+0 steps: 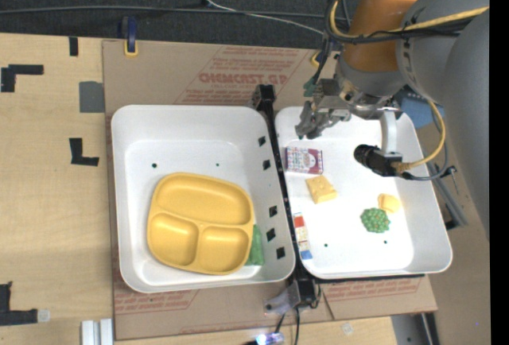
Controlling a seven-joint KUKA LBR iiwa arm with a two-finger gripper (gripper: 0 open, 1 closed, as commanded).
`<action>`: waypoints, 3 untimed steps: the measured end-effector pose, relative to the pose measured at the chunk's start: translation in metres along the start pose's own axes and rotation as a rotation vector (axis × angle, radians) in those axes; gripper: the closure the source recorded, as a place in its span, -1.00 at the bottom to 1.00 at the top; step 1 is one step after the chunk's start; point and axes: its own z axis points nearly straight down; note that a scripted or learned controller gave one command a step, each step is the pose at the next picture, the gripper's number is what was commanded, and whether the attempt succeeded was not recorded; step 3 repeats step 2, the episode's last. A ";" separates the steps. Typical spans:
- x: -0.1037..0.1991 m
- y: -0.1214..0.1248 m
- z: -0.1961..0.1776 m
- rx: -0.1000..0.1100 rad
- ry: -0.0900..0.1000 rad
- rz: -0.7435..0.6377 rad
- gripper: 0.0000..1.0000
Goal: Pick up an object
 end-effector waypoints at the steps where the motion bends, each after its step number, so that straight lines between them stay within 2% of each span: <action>1: 0.045 -0.025 -0.006 0.000 0.000 -0.001 1.00; 2: 0.095 -0.048 -0.015 0.000 0.000 -0.002 1.00; 3: 0.095 -0.048 -0.015 0.000 0.000 -0.002 1.00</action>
